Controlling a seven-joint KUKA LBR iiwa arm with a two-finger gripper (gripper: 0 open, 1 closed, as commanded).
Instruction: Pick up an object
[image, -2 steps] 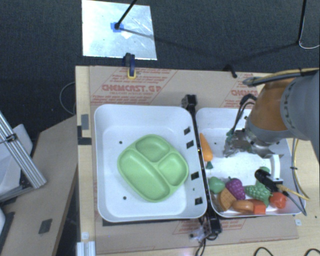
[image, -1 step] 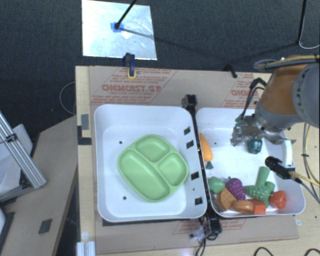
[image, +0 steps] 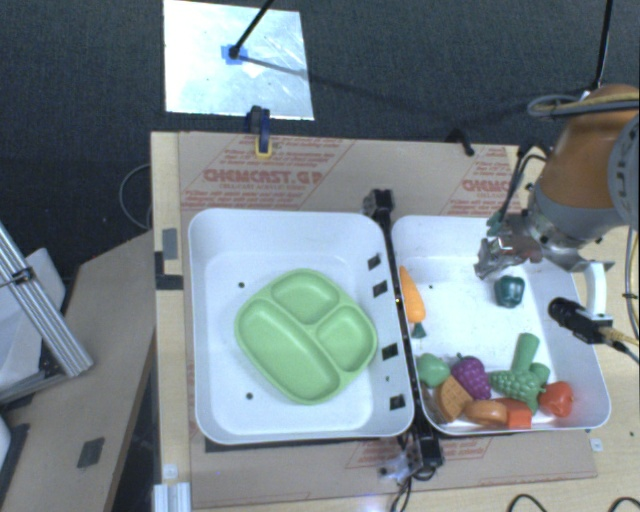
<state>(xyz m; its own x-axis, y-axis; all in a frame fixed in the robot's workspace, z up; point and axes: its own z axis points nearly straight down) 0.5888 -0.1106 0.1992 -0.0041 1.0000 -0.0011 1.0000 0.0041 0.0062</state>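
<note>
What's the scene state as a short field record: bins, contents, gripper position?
left bin: shallow white bin holding a pale green three-compartment plate
right bin: shallow white bin
near divider: orange toy carrot
right bin upper area: dark teal round toy, lying alone
right bin front edge: heap of toy food, including a purple grape bunch and a red tomato
gripper: over the right bin's far part, beside the teal toy; nothing seen between its fingers

Arm status: extended from your right, wrist angled down.
Your gripper (image: 497, 255) hangs low; its orange band sits above the grey wrist. Finger spacing is not discernible.
</note>
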